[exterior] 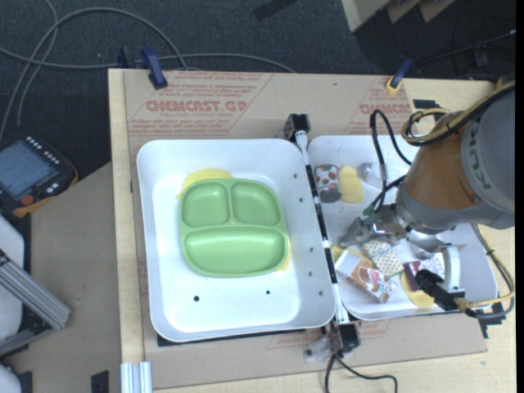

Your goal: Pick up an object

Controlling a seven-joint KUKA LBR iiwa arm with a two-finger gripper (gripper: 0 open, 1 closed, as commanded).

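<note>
Camera view: arm (458, 170) reaches in from right over right bin (487, 281), gripper (385, 232) low among the clutter there; can't tell fingers' state. Patterned packets (372, 270) just below gripper, yellow obj (352, 184) & small cup (327, 178) near bin's far side. Left bin (164, 301) has green divided tray (233, 228)

Pale green, three-compartment tray (233, 228) over a yellow edge in the white left bin (164, 293). At three o'clock, white right bin (332, 150): yellow block (351, 184), brown-and-white patterned cup (327, 180), orange-and-white printed packet (368, 275), checked red-white pouch (385, 258). Orange band (438, 178) on grey arm (491, 166).
</note>
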